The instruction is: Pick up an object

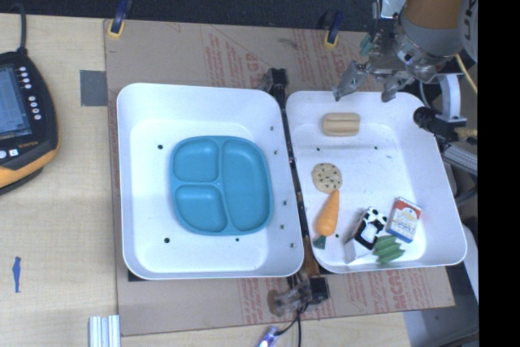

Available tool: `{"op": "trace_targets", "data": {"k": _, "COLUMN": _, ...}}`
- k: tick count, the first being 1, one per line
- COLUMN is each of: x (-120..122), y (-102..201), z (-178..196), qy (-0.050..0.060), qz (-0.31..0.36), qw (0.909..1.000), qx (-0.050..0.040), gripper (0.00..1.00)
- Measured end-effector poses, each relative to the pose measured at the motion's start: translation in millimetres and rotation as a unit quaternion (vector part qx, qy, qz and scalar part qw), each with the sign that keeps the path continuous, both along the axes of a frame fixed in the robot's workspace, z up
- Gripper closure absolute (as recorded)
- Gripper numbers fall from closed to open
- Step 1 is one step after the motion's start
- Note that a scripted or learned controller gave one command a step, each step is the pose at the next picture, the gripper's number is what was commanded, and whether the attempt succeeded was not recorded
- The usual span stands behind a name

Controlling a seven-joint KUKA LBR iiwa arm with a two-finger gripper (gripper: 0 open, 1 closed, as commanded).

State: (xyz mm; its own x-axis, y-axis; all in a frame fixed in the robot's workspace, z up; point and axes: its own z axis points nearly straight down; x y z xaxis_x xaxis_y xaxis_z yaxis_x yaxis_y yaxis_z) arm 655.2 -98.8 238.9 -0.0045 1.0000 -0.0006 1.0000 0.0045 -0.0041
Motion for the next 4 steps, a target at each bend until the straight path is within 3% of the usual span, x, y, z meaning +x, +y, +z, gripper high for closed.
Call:
{"op": "trace_targets", "data": {"k": 1, "x": -53.4, "y": 28.4, "z": -47.6, "qy": 0.001, "qz": 0.000, "qw": 1.0000, "qx": -0.0005, "gripper": 0.00}}
{"op": "trace_targets", "data": {"k": 2, "x": -93.9, "y": 34.4, "z": -47.3, "qy": 0.000, "qz": 0.000, "qw": 1.0000, "qx": -0.0007, "gripper": 0.00}}
{"op": "trace_targets", "data": {"k": 3, "x": -100.0, "y": -11.3, "z": -146.6, "qy": -0.001, "qz": 0.000, "qw": 1.0000, "qx": -0.0001, "gripper": 0.00}}
{"op": "trace_targets", "data": {"k": 4, "x": -98.7, "y": 5.6, "z": -147.4, "qy": 0.000, "qz": 0.001, "qw": 1.0000, "qx": 0.0002, "gripper": 0.00}}
